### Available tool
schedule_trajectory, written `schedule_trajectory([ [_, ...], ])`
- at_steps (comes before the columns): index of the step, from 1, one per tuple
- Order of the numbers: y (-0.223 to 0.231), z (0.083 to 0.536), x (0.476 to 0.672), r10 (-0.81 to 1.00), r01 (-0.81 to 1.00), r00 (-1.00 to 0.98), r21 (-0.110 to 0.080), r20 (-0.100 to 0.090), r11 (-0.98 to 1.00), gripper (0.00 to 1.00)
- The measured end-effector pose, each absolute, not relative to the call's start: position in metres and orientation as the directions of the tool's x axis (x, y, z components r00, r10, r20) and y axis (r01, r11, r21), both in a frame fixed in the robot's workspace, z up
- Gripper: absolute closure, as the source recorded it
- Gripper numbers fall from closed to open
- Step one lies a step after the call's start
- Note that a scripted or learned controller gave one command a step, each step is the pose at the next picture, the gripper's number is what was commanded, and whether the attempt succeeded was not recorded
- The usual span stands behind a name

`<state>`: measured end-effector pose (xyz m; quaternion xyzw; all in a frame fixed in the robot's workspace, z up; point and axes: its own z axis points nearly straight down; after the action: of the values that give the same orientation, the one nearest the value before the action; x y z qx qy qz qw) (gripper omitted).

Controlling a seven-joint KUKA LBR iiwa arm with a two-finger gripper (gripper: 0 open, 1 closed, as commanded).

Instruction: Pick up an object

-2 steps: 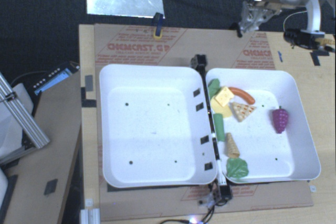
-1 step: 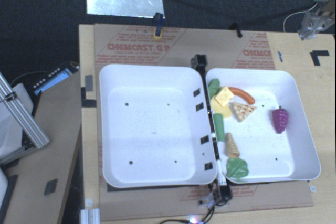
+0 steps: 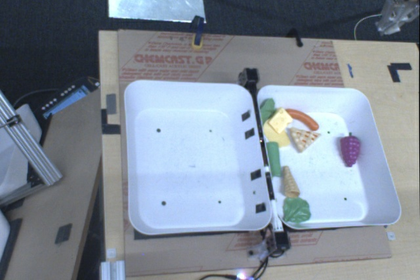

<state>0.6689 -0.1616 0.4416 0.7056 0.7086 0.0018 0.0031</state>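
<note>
Our pincer [image 3: 396,13] hangs by the upper right corner, beyond the bench and well apart from both bins; we cannot tell whether it is spread or pressed together. We see the toy foods, among them a purple grape bunch [image 3: 350,149], lying in the right bin [image 3: 384,170].

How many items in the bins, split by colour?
Green: 3, a piece at the right bin's top left, a long piece by the divider, a leafy piece
Yellow: 1, cheese block
Orange-red: 1, sausage
Tan: 2, wedge, cone
Purple: 1, grapes
Total: 8
</note>
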Motion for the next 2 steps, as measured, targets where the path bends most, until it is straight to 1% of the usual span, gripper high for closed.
schedule_trajectory([
  [1, -0.209, 0.436, 0.668, 1.0, 1.0, 0.002, 0.004, -0.003, -0.002, 1.0],
  [2, -0.193, 0.467, 0.669, 1.0, 1.0, -0.005, 0.007, -0.002, 0.005, 1.0],
])
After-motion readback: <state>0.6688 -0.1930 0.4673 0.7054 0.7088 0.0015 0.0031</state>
